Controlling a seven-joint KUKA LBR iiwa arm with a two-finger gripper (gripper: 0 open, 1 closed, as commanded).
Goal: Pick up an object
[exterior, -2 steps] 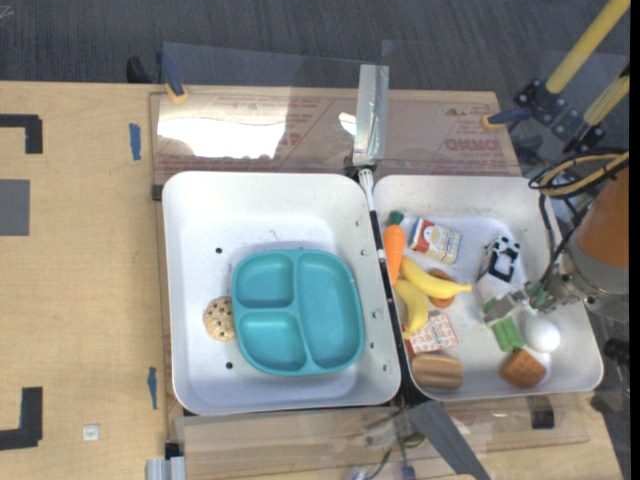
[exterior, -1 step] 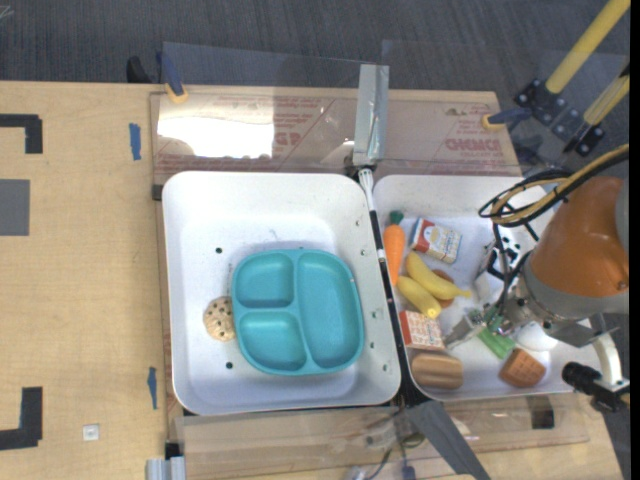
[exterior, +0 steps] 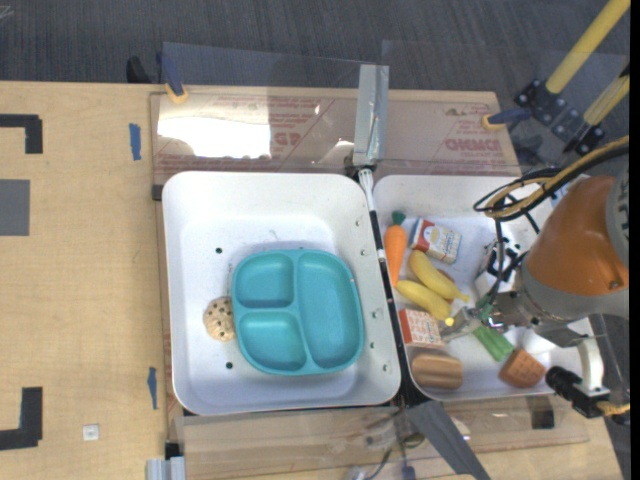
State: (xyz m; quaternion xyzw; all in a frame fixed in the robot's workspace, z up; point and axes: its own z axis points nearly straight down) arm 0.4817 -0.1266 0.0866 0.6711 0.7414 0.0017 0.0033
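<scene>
The arm enters from the right of the frame, its orange band low over the right bin (exterior: 470,190). The gripper (exterior: 468,320) sits in the middle of that bin's clutter, close beside the bananas (exterior: 430,280) and a green piece (exterior: 491,342). Whether the claw is wide, narrow or closed on anything cannot be told; the wrist and cables cover it.

The placement suggests a descent toward a pick among the crowded items, the likely targets being those nearest the gripper.

Right bin contents: a carrot (exterior: 396,251) upright along the left wall, a small carton (exterior: 439,241) at upper centre, the bananas below it, a red packet (exterior: 420,326), a brown bread roll (exterior: 437,370) at the lower edge, the green piece, and an orange-brown item (exterior: 522,369) at lower right. Several touch or overlap, which could hinder a clean grasp.

Left bin (exterior: 190,208) contents: a teal divided plate (exterior: 297,310) at centre, its three compartments bare, and a cookie (exterior: 219,318) touching the plate's left rim.

No object is seen lifted; the pick is judged not yet done.
</scene>
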